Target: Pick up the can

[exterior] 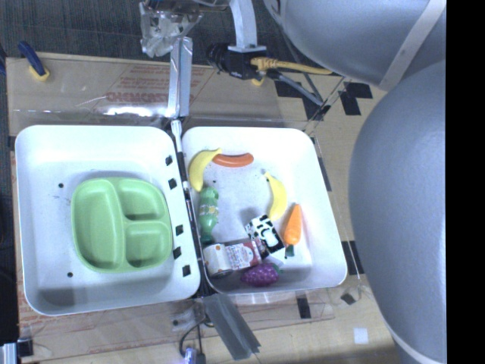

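1. Your gripper is up at the top of the camera view, beyond the far edge of both bins, over the dark floor and the cardboard-coloured table. It is well apart from anything in the bins.
2. Whether it is released or clenched, you cannot tell from here; the tip is a blurry, glassy shape. Nothing is visibly held in it.
3. The big grey arm fills the right side, looming over the right edge of the right bin.
4. Your target, the can, lies on its side in the right bin, near the front-left corner, its white and red label facing up.
5. It has close company: purple grapes sit just in front of it, touching or nearly so, and a black-and-white carton is just beside it on the right.
6. A green bottle lies just behind the can, along the bin's left wall.
7. Further back you have one banana next to a sausage, and a second banana curving towards an orange carrot.
8. The left bin holds a green divided plate, lying flat near the middle.
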You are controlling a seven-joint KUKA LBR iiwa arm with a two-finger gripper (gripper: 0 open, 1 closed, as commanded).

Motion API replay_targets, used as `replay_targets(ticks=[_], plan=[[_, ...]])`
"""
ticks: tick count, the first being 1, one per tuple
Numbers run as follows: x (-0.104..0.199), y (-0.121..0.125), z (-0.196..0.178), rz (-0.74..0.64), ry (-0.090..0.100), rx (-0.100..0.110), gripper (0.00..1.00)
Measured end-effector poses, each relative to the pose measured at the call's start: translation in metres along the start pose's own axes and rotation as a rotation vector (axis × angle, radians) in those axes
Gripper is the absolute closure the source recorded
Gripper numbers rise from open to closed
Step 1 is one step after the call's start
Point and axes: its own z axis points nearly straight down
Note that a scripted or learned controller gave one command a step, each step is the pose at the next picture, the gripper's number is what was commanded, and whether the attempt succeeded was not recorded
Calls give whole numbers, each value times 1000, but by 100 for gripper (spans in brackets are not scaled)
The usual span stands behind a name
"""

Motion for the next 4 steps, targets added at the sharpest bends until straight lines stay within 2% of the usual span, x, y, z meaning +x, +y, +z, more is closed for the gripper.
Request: replay_targets(ticks=[1,2,3,4], plan=[[49,-35,27,46,-1,4,100],[22,3,20,-308,-2,-2,100],[41,5,167,-546,-2,3,100],[31,-25,356,-333,-1,-8,100]])
